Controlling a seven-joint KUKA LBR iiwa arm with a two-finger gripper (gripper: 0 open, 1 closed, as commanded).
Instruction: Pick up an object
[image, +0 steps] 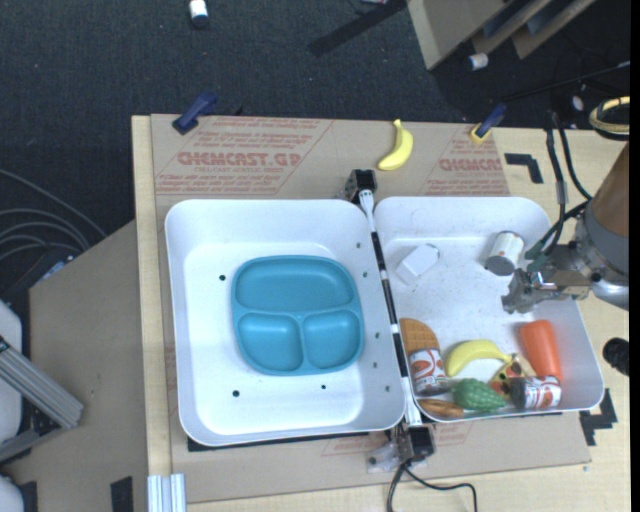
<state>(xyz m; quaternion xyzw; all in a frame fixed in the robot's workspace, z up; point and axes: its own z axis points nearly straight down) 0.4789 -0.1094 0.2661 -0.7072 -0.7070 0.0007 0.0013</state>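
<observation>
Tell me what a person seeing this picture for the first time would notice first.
Probably the blue divided plate, alone in the middle of the left bin. Next, the pile in the right bin's near corner: a yellow banana, an orange carrot and a green toy. A second banana lies on the board behind the bins, and the gripper hangs above the carrot.

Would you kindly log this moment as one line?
gripper: above right bin, nothing visibly held | carrot: beside gripper | blue tray: left bin
</observation>
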